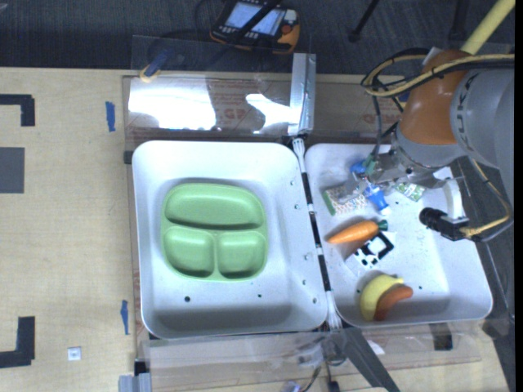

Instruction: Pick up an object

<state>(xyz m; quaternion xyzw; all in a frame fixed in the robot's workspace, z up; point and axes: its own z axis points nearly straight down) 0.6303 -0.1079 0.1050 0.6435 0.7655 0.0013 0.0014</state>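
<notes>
Your tool (377,172) sits low near the right bin's (466,292) back wall; grip state unclear. One carrot (353,233), one green tray (215,229) in left bin (155,170).

Both bins white: left bin (151,243), right bin (458,288). Pale green three-compartment tray (215,229) in the left one. Right bin: orange carrot (353,233) with a green tip, black-and-white checker-patterned tag (374,249), yellow fruit (374,295) with a red-orange piece (395,295) against it, blue item (365,172) and green-printed white wrappers (343,196) upper centre. Arm (478,117) grey, orange band at upper right of frame. Bench (61,243) light wood, black markers at left edge, blue tape bits.
</notes>
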